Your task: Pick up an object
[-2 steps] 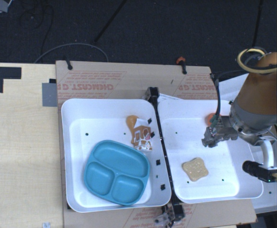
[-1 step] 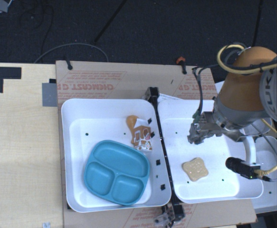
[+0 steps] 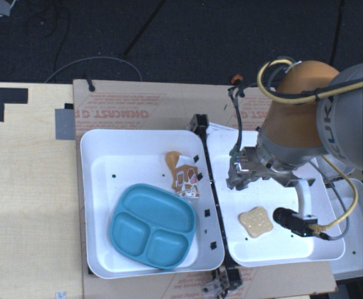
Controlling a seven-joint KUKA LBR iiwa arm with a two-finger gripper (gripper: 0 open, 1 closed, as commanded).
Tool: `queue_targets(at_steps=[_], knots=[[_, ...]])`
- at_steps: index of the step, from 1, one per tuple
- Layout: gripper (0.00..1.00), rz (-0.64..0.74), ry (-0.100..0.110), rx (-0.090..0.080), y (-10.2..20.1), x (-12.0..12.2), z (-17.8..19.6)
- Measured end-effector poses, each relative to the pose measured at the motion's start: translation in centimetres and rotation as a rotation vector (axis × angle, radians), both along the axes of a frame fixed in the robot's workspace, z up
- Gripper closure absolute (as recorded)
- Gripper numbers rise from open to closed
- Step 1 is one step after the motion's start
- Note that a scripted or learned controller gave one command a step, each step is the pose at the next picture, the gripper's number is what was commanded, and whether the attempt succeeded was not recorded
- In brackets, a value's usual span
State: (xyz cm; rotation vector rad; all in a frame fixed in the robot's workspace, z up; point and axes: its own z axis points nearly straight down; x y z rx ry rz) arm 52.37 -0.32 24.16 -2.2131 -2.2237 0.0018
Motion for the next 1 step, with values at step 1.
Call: queue_targets(at_steps=[1], knots=[[1.00, -0.001, 0.002, -0.001, 4.43, 0.09, -0.61]])
